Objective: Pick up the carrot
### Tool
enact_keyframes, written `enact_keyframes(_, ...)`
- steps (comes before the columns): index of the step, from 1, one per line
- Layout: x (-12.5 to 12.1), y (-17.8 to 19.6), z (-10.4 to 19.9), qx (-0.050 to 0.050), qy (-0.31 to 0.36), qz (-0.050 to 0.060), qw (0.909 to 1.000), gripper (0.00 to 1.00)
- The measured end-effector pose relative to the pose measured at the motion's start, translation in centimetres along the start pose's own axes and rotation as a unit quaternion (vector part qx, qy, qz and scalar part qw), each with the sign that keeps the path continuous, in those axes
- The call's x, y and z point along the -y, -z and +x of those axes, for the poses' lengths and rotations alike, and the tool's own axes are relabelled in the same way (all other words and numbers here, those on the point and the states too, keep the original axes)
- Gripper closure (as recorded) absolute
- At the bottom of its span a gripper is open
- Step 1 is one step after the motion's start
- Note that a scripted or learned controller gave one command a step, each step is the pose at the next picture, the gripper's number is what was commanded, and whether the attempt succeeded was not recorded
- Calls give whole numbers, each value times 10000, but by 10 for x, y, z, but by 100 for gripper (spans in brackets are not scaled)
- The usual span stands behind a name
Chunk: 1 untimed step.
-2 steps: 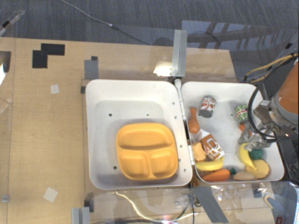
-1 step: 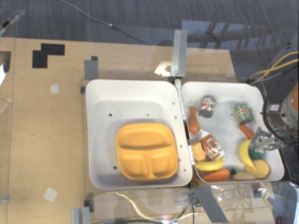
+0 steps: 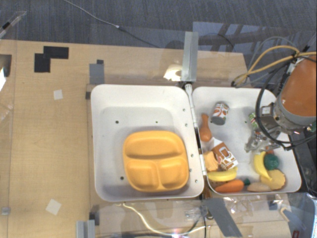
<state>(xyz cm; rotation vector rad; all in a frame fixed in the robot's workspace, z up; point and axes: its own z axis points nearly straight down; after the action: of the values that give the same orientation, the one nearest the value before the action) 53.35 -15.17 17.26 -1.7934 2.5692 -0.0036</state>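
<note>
Gripper (image 3: 256,142) is hovering right of the carrot (image 3: 229,186); jaw state unclear. Banana (image 3: 222,175) is touching the carrot, probably risking a mis-grab.

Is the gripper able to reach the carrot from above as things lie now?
Probably yes, but tightly. The carrot lies uncovered on top, yet against the right bin's near wall, with a banana touching it. The gripper hangs nearby.

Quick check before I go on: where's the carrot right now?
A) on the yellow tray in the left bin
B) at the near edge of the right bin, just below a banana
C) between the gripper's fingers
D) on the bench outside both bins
B: the carrot lies along the right bin's near wall under a banana, apart from the gripper.
</note>
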Motion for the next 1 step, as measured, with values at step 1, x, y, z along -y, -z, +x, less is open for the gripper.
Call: enact_keyframes(1, -33, -60, 46, -14, 620, -26, 9981, 100)
